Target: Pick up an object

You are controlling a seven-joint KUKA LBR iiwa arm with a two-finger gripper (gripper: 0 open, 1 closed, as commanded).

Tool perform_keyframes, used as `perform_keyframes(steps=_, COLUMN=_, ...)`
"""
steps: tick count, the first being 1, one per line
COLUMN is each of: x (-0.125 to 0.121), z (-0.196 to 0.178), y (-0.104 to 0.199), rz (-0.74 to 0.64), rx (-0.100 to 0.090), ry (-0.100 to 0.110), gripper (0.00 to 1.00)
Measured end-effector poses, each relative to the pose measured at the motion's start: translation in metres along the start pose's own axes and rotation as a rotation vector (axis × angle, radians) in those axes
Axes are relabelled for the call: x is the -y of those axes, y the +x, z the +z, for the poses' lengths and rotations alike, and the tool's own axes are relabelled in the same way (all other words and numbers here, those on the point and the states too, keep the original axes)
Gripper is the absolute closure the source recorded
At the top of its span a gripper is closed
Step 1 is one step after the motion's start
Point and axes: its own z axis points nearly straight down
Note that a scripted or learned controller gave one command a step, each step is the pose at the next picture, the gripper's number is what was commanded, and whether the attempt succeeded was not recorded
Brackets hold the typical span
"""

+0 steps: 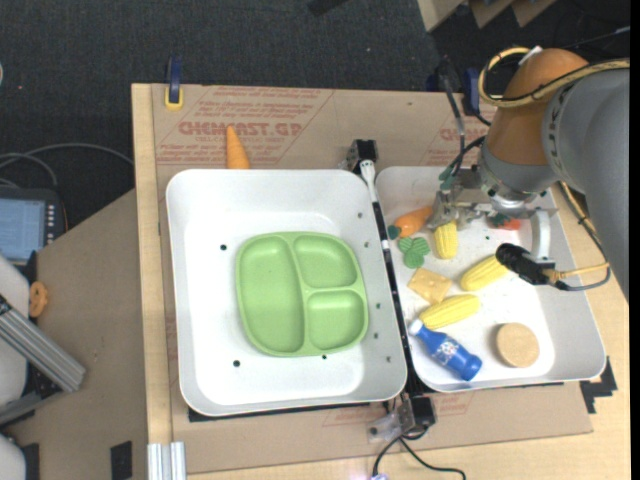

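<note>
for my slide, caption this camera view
Arm's gripper lowered over toy food in the right bin; green plate sits in the left bin.

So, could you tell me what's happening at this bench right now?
The grey arm reaches into the right bin, its gripper low at the far end, beside a small corn cob and a carrot. More corn, a blue bottle and a round biscuit lie nearer. The left bin holds a green divided plate.
</note>
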Motion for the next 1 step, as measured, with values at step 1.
perform_keyframes(steps=1, x=0.039, z=-0.0987, y=0.0639, rz=-0.011, rx=-0.008, ry=-0.002, gripper=1.0)
